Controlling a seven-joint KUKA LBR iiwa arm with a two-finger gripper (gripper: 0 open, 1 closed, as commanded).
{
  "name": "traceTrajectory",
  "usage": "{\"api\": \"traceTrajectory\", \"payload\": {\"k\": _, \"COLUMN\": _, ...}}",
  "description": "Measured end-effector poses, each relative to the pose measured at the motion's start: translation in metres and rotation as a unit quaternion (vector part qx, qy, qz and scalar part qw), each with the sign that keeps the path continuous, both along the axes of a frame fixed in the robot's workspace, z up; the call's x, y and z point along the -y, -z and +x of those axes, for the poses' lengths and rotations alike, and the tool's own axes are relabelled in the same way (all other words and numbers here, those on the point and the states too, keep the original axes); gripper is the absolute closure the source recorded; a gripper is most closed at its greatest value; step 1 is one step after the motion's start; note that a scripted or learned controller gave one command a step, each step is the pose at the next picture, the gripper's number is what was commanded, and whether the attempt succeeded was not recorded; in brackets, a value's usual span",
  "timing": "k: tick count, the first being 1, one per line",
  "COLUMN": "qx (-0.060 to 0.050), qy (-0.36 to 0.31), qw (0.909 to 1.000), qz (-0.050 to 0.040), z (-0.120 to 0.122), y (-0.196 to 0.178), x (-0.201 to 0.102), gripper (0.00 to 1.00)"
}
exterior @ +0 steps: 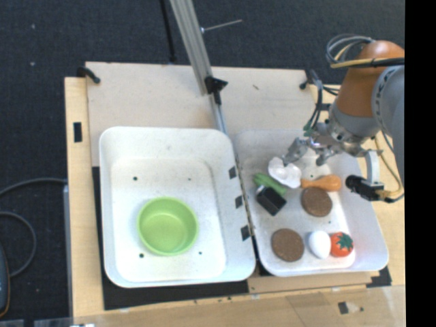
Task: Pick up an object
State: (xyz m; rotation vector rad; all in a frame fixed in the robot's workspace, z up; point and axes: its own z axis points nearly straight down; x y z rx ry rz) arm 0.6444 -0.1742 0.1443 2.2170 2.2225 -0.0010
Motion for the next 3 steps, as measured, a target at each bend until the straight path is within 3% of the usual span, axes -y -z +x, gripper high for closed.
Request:
{"api": "traceTrajectory", "payload": {"k": 1, "qx": 0.002, "qy": 0.0, "qw": 1.0, "qz": -0.0006, "z": 0.001, "y": -0.012, "x": 0.001, "gripper": 1.0}}
{"api": "traceTrajectory", "payload": {"k": 3, "qx": 0.0, "qy": 0.0, "qw": 1.0, "qz": 0.0001, "z": 0.004, "y": -0.12, "x": 0.011, "gripper": 1.0}}
